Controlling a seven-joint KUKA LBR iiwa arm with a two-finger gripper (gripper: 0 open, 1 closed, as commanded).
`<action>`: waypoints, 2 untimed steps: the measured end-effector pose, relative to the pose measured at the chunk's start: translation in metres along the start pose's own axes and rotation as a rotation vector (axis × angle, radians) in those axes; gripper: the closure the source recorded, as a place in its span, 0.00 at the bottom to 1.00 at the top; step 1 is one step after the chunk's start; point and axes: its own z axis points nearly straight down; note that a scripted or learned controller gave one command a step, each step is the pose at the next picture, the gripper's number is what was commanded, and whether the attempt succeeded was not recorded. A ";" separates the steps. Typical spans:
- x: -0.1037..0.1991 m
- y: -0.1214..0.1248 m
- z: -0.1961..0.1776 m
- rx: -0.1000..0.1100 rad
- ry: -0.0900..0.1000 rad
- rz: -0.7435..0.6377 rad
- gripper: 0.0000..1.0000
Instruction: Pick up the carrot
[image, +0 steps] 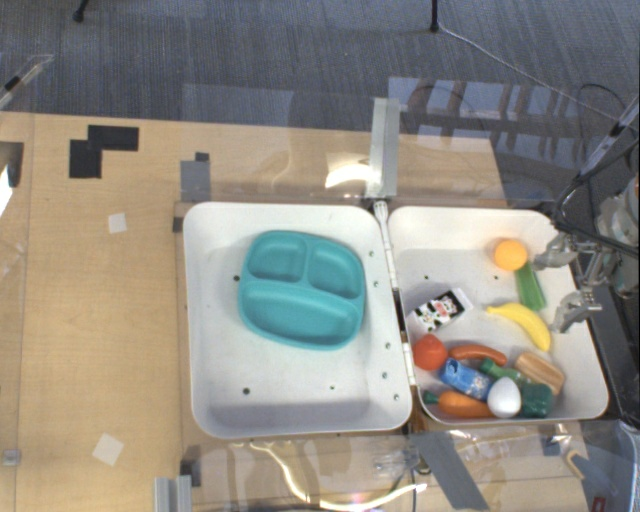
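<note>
Down in the right bin's (470, 235) front corner, your carrot (462, 404) lies wedged under a blue toy (462, 378) and against a white egg (504, 397). Your gripper (572, 283) hangs released, I think, well apart by the rim; expect neighbours snagged instead.

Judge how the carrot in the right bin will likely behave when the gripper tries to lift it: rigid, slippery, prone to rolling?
The carrot looks like smooth moulded plastic, so probably rigid, light and somewhat slippery. Its rounded, tapered body may roll or pivot if pinched off-centre. It lies against the bin's front wall, touching the white egg, so neighbours may shift.
</note>
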 end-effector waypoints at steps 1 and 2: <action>-0.065 -0.028 0.075 -0.003 0.003 -0.313 0.00; -0.088 -0.026 0.176 -0.004 0.005 -0.093 0.00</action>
